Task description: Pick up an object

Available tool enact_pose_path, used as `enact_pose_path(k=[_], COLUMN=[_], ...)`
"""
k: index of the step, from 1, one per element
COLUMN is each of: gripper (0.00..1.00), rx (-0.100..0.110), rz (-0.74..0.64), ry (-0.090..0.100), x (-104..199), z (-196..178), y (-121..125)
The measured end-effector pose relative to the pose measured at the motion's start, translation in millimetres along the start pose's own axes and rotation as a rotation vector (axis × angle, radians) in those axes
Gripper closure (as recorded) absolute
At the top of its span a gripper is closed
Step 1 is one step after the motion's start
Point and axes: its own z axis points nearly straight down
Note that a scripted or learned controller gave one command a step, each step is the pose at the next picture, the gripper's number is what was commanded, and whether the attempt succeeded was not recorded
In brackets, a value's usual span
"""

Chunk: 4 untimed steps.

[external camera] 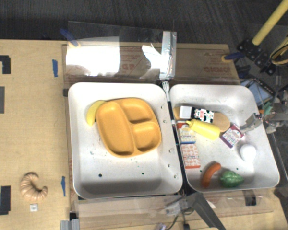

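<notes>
The right bin (pixel 259 176) holds several small objects. Among them are a yellow bottle-like toy (pixel 205 128), a black-and-white patterned box (pixel 203 114), a small white box (pixel 185 111) and a round tan disc (pixel 222 121). There is also a purple packet (pixel 231 136), a white egg (pixel 248 152), an orange-red toy (pixel 210 173) and a green toy (pixel 230 178). Red-and-white packets (pixel 188 147) lie along its left wall. My gripper (pixel 257 120) appears faint and grey over the right rim of this bin, just right of the purple packet, with nothing seen in it.
The left bin (pixel 81 171) holds an orange divided tray (pixel 128 126) with a yellow banana (pixel 91 112) tucked under its left edge. A tan croissant toy (pixel 33 186) lies on the bench at the lower left. Clear plastic sheeting with tape (pixel 167 54) stands behind the bins.
</notes>
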Motion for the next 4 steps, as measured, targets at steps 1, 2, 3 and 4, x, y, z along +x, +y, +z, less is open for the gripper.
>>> enact_pose_path(k=[1, 2, 3, 4], gripper=[0.0, 0.0, 0.0, 0.0], rx=[-0.005, -0.035, -0.001, -0.007], rz=[0.839, 0.894, 1.048, 1.114], ry=[0.001, 0.001, -0.007, 0.0], x=[93, 103, 105, 71], z=[67, 105, 109, -31], y=[16, 65, 88, 51])
